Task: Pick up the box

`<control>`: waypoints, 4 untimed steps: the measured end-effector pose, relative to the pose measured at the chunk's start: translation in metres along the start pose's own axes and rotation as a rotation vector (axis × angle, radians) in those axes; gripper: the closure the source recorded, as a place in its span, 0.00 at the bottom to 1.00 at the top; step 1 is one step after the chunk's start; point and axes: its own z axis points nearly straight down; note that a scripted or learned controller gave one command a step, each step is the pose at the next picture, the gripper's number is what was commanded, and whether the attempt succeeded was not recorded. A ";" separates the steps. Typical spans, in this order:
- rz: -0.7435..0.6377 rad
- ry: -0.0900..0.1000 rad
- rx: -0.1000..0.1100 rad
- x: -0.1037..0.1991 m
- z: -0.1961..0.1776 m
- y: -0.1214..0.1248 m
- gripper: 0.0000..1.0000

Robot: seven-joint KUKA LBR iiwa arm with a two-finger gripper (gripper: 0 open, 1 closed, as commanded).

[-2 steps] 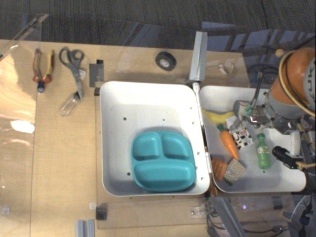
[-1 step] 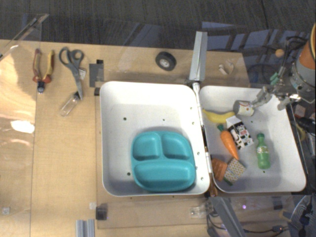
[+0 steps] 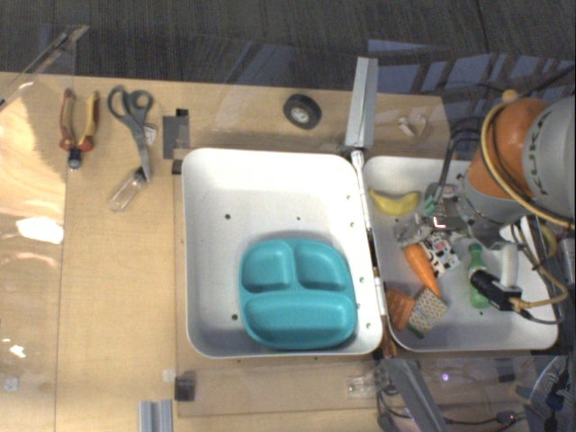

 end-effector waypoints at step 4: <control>0.369 -0.001 -0.017 0.031 0.001 -0.037 1.00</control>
